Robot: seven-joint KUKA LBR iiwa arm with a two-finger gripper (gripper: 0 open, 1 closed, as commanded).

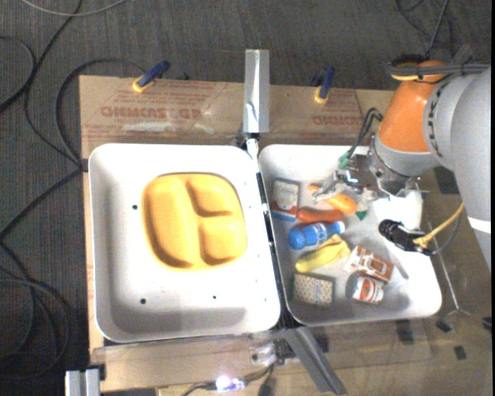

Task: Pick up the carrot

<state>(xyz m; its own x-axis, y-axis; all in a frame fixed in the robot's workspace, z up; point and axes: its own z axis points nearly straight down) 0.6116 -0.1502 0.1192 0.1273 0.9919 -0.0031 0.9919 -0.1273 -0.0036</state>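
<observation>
The carrot [320,214] is an orange, elongated piece lying in the upper middle of the right bin [421,304]. It points left to right, just above a blue bottle [313,234]. My gripper [350,187] hangs low over the carrot's right end, reaching in from the right under the orange-banded wrist [408,122]. Metal parts of the gripper hide that end of the carrot, and whether it touches the carrot is unclear.
Around the carrot lie a white carton [285,195], a yellow banana-like piece [322,256], a patterned box [313,289], a red-white packet [370,264] and a can [365,289]. The left bin [115,295] holds a yellow divided tray [196,219].
</observation>
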